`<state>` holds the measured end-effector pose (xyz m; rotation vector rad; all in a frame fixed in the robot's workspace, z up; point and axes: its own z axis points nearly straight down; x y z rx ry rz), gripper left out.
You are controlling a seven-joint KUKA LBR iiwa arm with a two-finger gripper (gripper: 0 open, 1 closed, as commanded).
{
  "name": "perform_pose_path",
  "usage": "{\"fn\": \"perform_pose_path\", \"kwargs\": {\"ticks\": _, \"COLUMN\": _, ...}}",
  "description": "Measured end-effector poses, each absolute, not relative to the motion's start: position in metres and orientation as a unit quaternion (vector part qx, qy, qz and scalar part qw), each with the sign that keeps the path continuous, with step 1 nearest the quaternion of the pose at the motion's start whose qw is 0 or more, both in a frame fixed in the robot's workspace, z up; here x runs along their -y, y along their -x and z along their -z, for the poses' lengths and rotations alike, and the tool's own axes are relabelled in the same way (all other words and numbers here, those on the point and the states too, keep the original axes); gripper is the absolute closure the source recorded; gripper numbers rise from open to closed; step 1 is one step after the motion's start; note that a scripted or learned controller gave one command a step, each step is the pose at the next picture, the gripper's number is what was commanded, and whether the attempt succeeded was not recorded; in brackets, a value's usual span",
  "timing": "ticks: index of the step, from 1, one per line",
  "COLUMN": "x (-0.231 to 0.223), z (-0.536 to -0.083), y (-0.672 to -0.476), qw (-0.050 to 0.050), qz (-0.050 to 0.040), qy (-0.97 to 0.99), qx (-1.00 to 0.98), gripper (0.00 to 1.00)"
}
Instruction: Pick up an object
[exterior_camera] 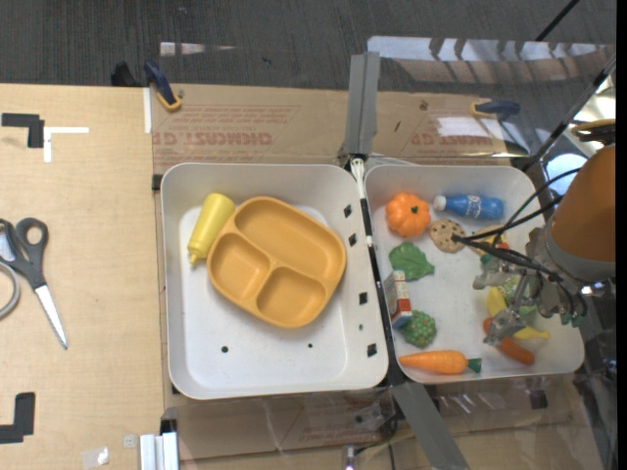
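Note:
The right bin (460, 179) holds several toy foods: an orange pumpkin (409, 214), a blue bottle (472, 206), a cookie (447, 234), a green leafy piece (411, 260), a small red-and-white carton (400, 297), broccoli (421, 328) and a carrot (437, 362). My gripper (509, 306) is low over the bin's right side, above a cluster of yellow and orange pieces (516, 341). The arm's orange band (591, 213) reaches in from the right. Cables and the wrist hide how the fingers stand.
The left bin (196, 360) holds a yellow-orange divided plate (272, 259) with a yellow bottle (209, 225) leaning beside it. Scissors (34, 272) lie on the wooden bench at the far left. A grey divider (360, 116) stands behind the bins.

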<state>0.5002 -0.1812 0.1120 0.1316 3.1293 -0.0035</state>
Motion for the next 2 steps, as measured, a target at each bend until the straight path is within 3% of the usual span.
{"fn": "perform_pose_path", "kwargs": {"ticks": 1, "x": 0.1863, "z": -0.0928, "y": -0.4858, "qw": 0.002, "qz": -0.0001, "qy": -0.103, "qx": -0.995, "gripper": 0.0}}
{"fn": "perform_pose_path", "kwargs": {"ticks": 2, "x": 0.1858, "z": -0.1025, "y": -0.4876, "qw": 0.004, "qz": 0.0005, "qy": -0.101, "qx": -0.995, "gripper": 1.0}}
